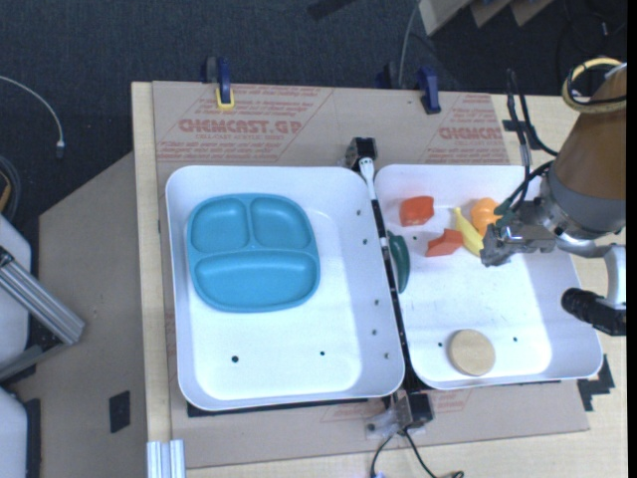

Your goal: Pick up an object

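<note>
In the right bin lie an orange-red block, a red wedge, a yellow banana-shaped piece and a small orange piece. A tan round disc rests near the bin's front wall. A dark green object sits against the divider between the bins. My gripper hangs low over the right bin, just right of the yellow piece and below the orange one. I see nothing held in it.
The left bin holds a blue divided plate. Blue clamps stand at the bench's back edge. The arm's grey body covers the right bin's far right corner.
</note>
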{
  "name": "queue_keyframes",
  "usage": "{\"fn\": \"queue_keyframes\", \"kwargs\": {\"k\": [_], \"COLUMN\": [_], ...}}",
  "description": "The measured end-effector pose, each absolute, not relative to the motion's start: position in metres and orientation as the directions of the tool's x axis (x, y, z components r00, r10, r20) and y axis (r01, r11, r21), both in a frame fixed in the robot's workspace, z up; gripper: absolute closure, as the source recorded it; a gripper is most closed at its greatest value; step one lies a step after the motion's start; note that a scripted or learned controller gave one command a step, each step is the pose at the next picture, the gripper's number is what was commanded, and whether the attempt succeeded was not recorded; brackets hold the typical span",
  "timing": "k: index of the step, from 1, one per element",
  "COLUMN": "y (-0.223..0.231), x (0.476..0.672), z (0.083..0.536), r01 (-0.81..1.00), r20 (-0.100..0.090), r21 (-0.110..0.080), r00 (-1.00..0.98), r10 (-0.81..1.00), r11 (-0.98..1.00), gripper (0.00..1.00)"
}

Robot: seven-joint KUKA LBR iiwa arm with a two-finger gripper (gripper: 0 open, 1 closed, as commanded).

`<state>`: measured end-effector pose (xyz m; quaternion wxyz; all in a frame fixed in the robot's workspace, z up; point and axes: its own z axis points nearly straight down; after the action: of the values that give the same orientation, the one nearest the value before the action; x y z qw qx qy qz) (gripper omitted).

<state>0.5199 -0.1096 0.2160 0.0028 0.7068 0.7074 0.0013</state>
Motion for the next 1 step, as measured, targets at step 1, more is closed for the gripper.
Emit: {"fn": "queue_keyframes", "kwargs": {"k": [1], "y": [-0.0569], "x": [0.5137], "z": [0.2286], "r01": [1.0], "r20": [0.001], "r21": [0.003], "r00": [-0.005], "r10": [1.0], "r11": [0.005], "gripper": [1.0]}}
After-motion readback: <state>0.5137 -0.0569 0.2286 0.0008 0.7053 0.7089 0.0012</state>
